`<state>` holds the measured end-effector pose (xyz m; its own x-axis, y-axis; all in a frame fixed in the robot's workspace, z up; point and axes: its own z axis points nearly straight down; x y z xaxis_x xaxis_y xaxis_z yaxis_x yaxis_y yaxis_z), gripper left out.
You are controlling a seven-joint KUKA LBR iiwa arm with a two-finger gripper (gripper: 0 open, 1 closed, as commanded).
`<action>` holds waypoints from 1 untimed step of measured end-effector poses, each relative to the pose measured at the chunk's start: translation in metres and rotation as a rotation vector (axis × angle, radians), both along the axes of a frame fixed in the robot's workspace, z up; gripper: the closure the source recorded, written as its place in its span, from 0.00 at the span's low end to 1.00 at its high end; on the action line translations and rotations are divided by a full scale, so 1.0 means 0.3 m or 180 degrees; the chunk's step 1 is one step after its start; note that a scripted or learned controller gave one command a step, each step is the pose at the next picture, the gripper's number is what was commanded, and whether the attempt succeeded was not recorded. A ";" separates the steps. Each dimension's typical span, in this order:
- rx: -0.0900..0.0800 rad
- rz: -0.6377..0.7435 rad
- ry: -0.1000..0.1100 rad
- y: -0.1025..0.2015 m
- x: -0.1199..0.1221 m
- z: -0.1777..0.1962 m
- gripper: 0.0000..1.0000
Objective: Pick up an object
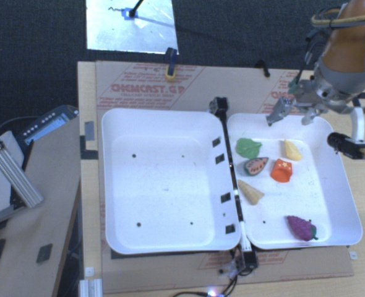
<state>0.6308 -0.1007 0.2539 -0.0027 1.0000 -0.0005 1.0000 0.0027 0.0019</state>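
The right bin (340, 197) holds several toy foods: a green leaf (249, 146), a watermelon slice (255, 165), a yellow wedge (292, 150), an orange-red pepper piece (281, 170), a tan cone (251, 192) and a purple grape bunch (301, 227). My gripper (293, 114) hangs above the far rim of the right bin, up and right of the leaf. Its two fingers stand apart, open, with nothing between them.
The left bin (164, 178) lies beside the right one, with a black hinge strip (229, 172) between them. A yellow and blue clamp (171, 65) sits on the board behind. A silver sheet (130, 17) lies farther back. Grey equipment (9, 166) stands at the left.
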 end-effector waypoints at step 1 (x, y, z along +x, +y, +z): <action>0.0006 -0.0024 0.0034 -0.161 -0.312 -0.266 0.00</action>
<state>0.5374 -0.1491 0.1740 0.0048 1.0000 0.0015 0.9999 -0.0048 -0.0089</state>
